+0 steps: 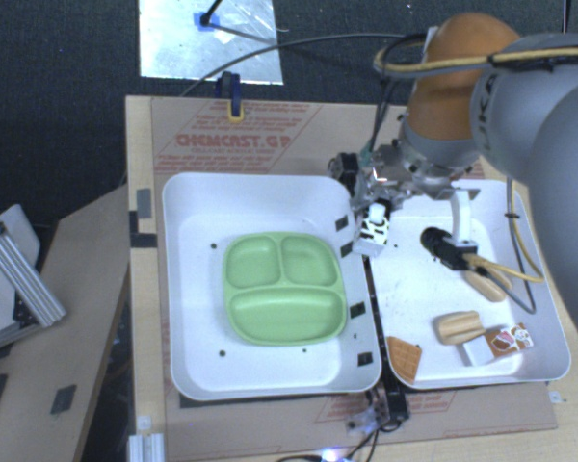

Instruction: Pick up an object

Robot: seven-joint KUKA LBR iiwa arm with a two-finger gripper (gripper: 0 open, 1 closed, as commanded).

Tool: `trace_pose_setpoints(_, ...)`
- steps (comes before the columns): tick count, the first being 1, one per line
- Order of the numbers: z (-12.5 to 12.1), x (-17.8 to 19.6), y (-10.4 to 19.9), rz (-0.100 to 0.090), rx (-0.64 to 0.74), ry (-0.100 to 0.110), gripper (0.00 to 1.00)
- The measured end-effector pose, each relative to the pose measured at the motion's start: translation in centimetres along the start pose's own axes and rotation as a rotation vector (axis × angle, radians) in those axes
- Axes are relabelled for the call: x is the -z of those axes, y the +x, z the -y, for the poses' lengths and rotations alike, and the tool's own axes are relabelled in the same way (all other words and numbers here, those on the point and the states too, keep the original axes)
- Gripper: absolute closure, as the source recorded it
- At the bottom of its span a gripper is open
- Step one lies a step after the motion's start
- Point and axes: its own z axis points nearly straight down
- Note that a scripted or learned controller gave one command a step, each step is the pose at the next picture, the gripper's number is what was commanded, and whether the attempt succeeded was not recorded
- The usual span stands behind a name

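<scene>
- A small black-and-white block (373,229) is sitting at the left edge of the right bin (414,292), against the divide between the two bins and nearer that bin's far-left corner than its near one.
- The gripper (374,200) is hanging directly over the block, its tip right at the block's top. I cannot tell whether it is open or closed, or whether it has any hold on the block.
- The grey arm (535,123) is reaching in over the far-right corner of the right bin, its orange band (458,61) showing above the wrist.
- A tan roll-shaped piece (458,326) is lying toward the near edge of the right bin, well apart from the block.
- A small white-and-red packet (498,342) is lying just beside the roll, toward the near-right corner.
- An orange wedge (404,357) is resting at the near-left corner of the right bin, close to the divide.
- A green divided plate (284,289) is lying flat in the middle of the left bin (197,229), its right side near the divide.
- Both bins are sitting side by side on the table (164,147), on a brown sheet with red lettering.
- A blue clamp (231,92) is gripping the far edge of the table, behind the left bin.
</scene>
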Motion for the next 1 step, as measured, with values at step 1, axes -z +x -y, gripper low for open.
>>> trace_pose_setpoints(1, -0.01, 1.02, 5.89, 0.000, 0.000, -0.001, 1.00)
